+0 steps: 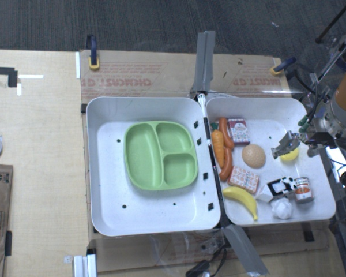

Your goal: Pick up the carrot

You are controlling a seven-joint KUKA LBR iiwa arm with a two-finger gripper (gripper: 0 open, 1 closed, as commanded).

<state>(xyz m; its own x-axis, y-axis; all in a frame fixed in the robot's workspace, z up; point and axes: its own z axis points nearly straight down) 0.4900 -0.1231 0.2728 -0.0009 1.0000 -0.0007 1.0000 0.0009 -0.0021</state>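
Nearest the camera, along the front of the right bin [328,209], a banana [242,199] lies at the left, with a white ball [282,210] further right and a small can [303,190] behind it, beside a black-and-white item [280,186]. Just behind the banana sits a red-and-white packet [244,179], and next to it two sausages [225,163] lie along the bin's left wall. The carrot [218,145] lies lengthwise just behind the sausages, against that same left wall, touching or nearly touching them. To its right are a tan round ball [254,155] and, further back, a small red carton [238,131]. The gripper [287,146] hangs over the right part of this bin, well apart from the carrot, with a yellow thing [290,155] right beneath it; whether the fingers are spread or closed cannot be told, nor whether they touch that yellow thing. In the left bin [104,212] a green divided plate [161,154] lies near the middle. Beyond both bins, a cardboard sheet [144,74] lies across the bench, held by clamps [93,52].
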